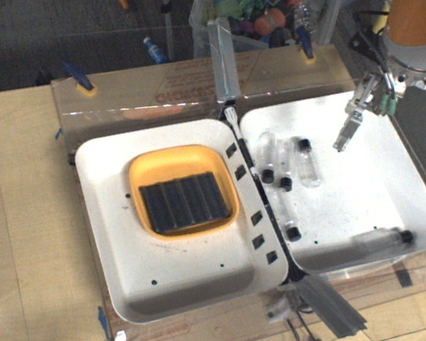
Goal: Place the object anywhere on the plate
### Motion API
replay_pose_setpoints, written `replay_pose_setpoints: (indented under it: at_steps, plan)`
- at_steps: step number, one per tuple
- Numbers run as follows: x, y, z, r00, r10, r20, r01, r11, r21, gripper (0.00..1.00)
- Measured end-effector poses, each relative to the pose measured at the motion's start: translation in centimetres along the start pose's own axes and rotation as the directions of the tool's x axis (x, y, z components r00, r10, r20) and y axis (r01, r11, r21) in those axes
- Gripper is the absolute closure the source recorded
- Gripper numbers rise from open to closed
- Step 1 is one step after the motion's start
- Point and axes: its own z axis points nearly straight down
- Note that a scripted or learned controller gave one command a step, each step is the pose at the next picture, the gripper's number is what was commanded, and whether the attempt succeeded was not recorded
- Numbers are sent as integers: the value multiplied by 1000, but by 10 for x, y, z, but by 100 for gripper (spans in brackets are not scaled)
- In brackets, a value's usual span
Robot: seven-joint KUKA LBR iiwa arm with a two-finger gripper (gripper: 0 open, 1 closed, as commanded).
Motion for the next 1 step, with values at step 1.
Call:
replay_pose_setpoints:
  at_steps: [1]
  plan:
    - [-45, -19, 34, 948, -317, 7, 317, 948, -2, 0]
